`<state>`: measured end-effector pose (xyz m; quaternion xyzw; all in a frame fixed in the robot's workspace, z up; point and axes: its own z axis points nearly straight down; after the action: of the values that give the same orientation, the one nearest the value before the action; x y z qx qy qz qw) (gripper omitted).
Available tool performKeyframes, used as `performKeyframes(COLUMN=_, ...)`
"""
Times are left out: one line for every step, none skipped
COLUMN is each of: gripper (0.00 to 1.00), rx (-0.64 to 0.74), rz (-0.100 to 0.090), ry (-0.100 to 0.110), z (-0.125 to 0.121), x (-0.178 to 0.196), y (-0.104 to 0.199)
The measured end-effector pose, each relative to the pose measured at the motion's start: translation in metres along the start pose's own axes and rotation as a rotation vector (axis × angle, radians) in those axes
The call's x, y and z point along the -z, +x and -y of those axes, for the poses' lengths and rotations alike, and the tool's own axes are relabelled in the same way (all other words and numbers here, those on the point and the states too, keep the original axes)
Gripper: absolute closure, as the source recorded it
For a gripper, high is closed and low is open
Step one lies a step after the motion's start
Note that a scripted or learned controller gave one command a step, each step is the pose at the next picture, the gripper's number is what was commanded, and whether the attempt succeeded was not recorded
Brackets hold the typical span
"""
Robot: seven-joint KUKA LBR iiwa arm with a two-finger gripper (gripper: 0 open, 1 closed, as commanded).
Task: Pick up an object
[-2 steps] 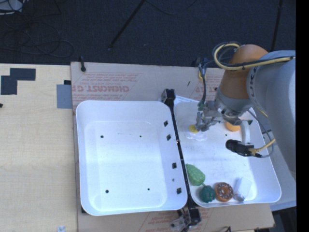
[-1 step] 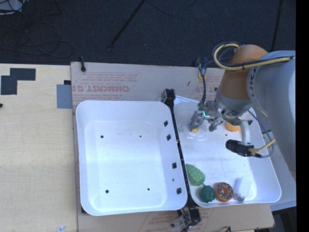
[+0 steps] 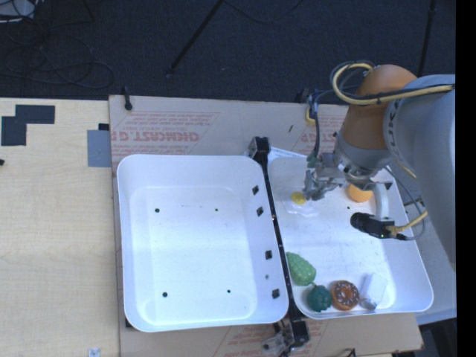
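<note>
The grey arm point(image 3: 428, 125) comes in from the right edge of the camera view, its broad upper link sloping down toward the left. An orange band point(image 3: 375, 114) wraps the arm just above the wrist, with yellow and dark cables looping over its top. Below the band the wrist bends downward, and the end effector point(image 3: 316, 188) hangs low and points down; its fingers are too small and cluttered to read

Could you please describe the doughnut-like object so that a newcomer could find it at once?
Look in the right bin, along its near edge. The doughnut lies between a dark teal lump and a pale white piece; only it is a brown ring.
</note>
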<state>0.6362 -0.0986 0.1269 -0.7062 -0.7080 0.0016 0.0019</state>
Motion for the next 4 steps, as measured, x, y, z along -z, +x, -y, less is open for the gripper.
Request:
performKeyframes(gripper=0.0, rx=0.001, rz=0.0, ry=0.001, z=0.0, x=0.0, y=0.0)
performKeyframes(gripper=0.0, rx=0.0, rz=0.001, ry=-0.001, z=-0.007, x=-0.042, y=0.018)
performKeyframes(gripper=1.0, rx=0.0, rz=0.003, ry=-0.009, z=-0.01, x=-0.025, y=0.016)
performKeyframes(gripper=0.0, rx=0.0, rz=0.003, ry=-0.006, z=-0.009, x=-0.027, y=0.016)
